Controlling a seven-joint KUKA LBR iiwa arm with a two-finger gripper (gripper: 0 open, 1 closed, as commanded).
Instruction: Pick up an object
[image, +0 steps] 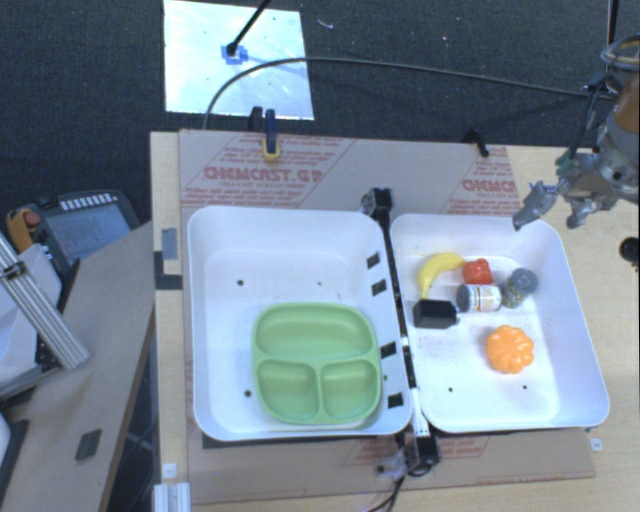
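Floor: dark, speckled carpet behind the worktop (170, 300), with a shiny square sheet (240, 60) lying on it.
Worktop: pale wood, covered by brown cardboard (330, 165) printed in red letters.
Left bin (220, 250): shallow, white, smooth plastic with rounded corners.
Right bin (560, 370): same make, touching the left bin along a black-clipped seam.
Green tray (315, 360): matte, rounded rectangle with three compartments, lying flat in the left bin's near half.
Arm (625, 90): metallic wrist at the upper right, above the right bin's far right corner.
End effector (557, 208): two grey fingers spread apart, nothing between them, well apart from the objects.
Orange pumpkin (510, 349): ribbed, rounded, in the right bin, nearest of the cluster.
Banana (438, 270): yellow, curved, smooth, at the cluster's far left.
Black block (435, 314): boxy, matte, just beside the banana.
Small can (480, 297): cylinder on its side, white label.
Red piece (477, 270): small, glossy, touching the banana's tip.
Grey-green ball (519, 284): rough, speckled, right of the can.
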